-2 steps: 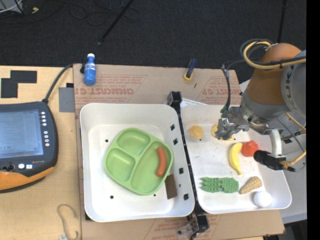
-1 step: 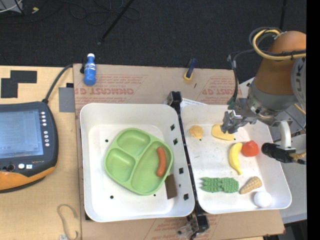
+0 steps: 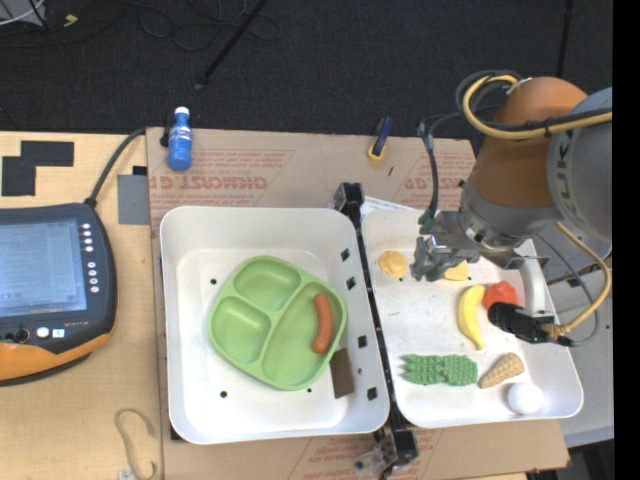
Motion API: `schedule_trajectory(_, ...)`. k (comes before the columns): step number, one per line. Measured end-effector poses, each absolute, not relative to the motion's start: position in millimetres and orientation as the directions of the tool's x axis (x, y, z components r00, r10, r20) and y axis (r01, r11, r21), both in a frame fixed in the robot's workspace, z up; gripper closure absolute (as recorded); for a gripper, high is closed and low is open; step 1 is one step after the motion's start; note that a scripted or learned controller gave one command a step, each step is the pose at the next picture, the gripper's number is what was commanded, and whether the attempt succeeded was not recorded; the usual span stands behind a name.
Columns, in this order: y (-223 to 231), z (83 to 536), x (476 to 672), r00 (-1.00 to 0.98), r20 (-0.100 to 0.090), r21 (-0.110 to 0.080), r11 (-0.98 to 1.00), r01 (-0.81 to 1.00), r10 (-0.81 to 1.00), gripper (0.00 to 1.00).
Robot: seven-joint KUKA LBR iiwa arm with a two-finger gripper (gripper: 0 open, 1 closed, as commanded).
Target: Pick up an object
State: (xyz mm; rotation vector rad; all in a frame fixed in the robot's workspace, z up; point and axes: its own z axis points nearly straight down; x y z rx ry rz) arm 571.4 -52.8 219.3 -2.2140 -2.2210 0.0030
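The dark metal pincer [image 3: 432, 261], its state I cannot tell, hangs right of centre over the right white bin [image 3: 560, 408], near a small yellow lump [image 3: 394, 264]; a yellow plastic banana [image 3: 471, 314] lies lower right

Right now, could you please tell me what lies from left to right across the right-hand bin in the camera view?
Yellow lump → green bumpy piece → banana → ice cream cone → white ball.
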Motion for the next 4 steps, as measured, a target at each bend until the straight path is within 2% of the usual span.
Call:
schedule_trajectory(1, -65, 232, 574.2, 0.0, 0.0, -0.002, 0.0, 1.0, 1.0, 1.0)
schedule_trajectory(2, -48, 223, 577.7, -0.001, 0.001, -0.005, 0.001, 1.0, 1.0, 1.0)
schedule_trajectory(4, -67, 225, 577.9, 0.001, 0.0, -0.003, -0.001, 1.0, 1.0, 1.0)
